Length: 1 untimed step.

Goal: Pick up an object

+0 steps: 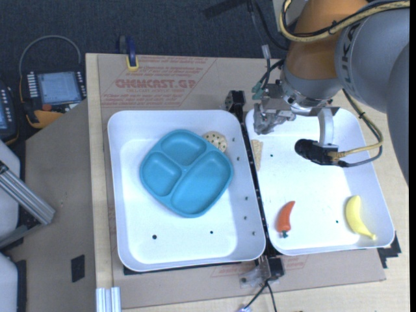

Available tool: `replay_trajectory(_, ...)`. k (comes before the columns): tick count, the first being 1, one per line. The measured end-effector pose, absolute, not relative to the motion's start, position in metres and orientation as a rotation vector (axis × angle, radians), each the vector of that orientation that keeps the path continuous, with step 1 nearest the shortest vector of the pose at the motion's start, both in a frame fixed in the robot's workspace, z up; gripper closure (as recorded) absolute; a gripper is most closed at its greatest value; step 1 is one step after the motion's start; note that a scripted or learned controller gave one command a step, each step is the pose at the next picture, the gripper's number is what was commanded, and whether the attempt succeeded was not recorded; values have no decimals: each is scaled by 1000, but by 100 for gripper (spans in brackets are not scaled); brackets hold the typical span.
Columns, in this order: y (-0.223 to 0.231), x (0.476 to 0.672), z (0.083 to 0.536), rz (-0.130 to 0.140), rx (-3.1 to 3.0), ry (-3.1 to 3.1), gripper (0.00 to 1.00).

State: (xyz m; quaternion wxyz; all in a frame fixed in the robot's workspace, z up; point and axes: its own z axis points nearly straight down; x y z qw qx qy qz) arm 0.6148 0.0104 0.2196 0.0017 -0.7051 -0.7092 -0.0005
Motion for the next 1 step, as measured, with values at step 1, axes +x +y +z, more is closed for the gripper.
replay_trajectory(1,54,594,221,1,-2213,-2224,100)
